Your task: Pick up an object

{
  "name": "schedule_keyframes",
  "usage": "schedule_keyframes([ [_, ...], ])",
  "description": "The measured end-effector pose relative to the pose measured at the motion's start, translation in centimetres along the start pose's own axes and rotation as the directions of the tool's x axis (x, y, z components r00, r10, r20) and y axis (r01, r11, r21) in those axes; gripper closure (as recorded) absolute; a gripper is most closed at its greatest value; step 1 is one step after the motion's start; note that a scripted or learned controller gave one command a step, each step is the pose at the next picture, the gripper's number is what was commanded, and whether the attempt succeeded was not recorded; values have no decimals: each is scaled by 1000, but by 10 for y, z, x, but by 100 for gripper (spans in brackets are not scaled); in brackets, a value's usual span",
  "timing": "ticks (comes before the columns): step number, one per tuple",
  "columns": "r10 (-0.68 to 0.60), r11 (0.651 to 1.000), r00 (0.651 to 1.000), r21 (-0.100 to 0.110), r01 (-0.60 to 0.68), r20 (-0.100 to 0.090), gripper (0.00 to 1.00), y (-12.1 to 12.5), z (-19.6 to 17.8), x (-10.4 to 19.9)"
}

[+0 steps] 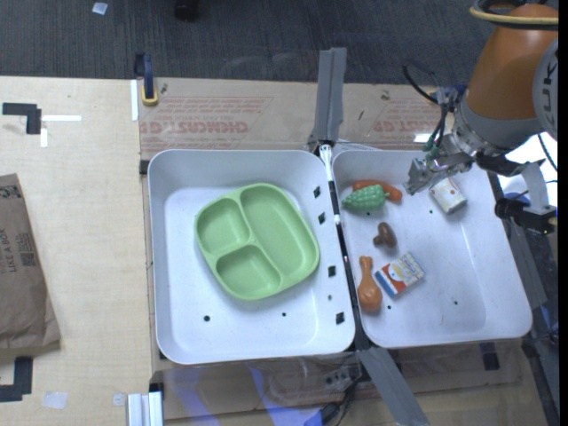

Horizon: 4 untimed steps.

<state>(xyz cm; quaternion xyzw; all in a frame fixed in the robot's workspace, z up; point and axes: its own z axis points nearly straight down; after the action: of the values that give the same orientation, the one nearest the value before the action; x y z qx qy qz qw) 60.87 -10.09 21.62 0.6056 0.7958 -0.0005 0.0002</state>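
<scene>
The right bin (497, 309) holds several small objects. A green knobbly toy (364, 199) lies at its upper left against an orange piece (380, 187). Below them sit a small brown figure (383, 234), an orange drumstick (368, 286) and a little red, white and blue carton (401, 275). A white cylinder (448, 197) rests near the bin's far wall. My gripper (426, 172) hangs over the bin's far side, just left of and above the white cylinder, with nothing visibly held.
A green divided plate (257, 240) lies in the left bin (169, 318). A grey divider post (330, 96) rises behind the seam between the bins. Brown cardboard (231, 118) lies behind the left bin, and a paper bag (22, 264) sits at far left.
</scene>
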Motion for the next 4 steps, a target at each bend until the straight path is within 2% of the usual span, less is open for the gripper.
schedule_keyframes([
  [1,1,1000,1000,0,-1,0,0,0,0,0],
  [2,-156,988,988,1,156,-1,0,5,81,-2],
  [3,-23,1000,1000,2,23,-2,0,-111,125,22],
  [4,-18,1000,1000,1,18,-1,100,-112,116,20],
])
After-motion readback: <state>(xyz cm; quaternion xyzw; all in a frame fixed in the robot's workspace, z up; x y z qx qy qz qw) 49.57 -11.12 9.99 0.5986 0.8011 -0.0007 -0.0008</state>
